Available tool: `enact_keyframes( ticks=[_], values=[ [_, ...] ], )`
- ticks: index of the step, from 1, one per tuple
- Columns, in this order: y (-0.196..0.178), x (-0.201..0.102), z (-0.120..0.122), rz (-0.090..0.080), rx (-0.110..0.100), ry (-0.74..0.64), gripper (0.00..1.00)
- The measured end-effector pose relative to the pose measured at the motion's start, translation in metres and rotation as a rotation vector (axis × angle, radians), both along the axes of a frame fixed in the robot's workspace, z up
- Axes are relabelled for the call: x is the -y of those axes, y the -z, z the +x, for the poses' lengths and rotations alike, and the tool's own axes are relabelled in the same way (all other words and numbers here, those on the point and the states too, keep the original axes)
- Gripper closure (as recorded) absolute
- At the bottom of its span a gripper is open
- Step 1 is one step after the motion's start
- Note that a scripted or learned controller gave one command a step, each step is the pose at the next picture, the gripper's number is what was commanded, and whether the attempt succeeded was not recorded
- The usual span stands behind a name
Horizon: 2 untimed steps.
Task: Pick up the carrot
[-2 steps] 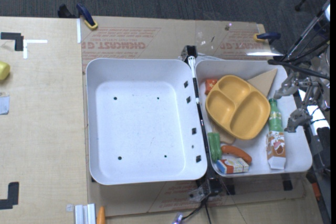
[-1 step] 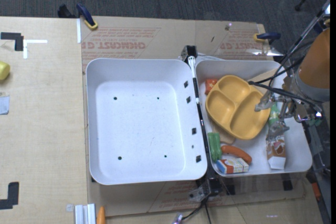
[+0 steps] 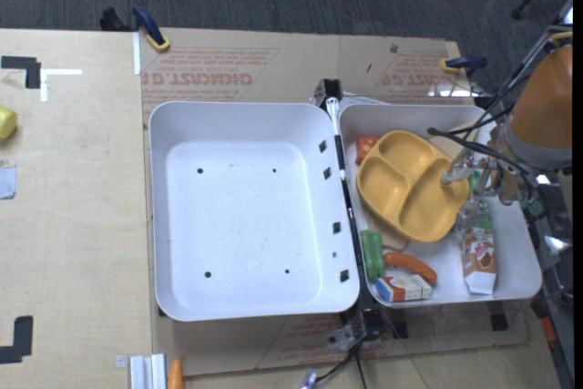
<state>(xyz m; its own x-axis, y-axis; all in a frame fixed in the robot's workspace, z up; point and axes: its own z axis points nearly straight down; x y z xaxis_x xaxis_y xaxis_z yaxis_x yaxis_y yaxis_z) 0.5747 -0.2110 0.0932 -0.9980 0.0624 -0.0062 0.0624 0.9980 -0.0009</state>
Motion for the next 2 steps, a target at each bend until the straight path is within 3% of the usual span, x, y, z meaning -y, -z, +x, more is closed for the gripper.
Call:
enact_keyframes(
  ticks=[1, 2],
  values=[
    [-0.0003, -0.0369, -0.0101, -0.003, -0.005, 0.128, 0.00],
    [-0.0053, -0.0377, -0.0148, -0.003, -0.024, 0.122, 1.00]
  ],
)
